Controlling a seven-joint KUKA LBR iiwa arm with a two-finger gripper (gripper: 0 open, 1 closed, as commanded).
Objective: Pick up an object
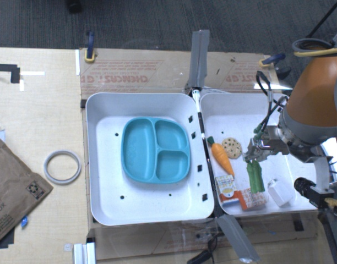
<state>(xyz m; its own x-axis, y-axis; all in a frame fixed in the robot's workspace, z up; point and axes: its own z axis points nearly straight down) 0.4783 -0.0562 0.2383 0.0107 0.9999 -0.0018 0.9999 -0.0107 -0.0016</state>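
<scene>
Tool (253,156) hovers in the right bin (234,104), at twelve o'clock of a green cucumber (255,177); whether it is clenched cannot be told. A carrot (222,157) lies at nine o'clock.

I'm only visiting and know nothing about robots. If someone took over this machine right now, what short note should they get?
Gripper: low in the right bin, at the top end of the green cucumber; fingers unclear, so a grasp is unconfirmed.
Right bin also holds a carrot, a cookie, a small carton, a packet and a white piece.
Left bin holds the blue divided plate.
Done: arm lowered near the cucumber.
Left: nothing is lifted yet.
</scene>
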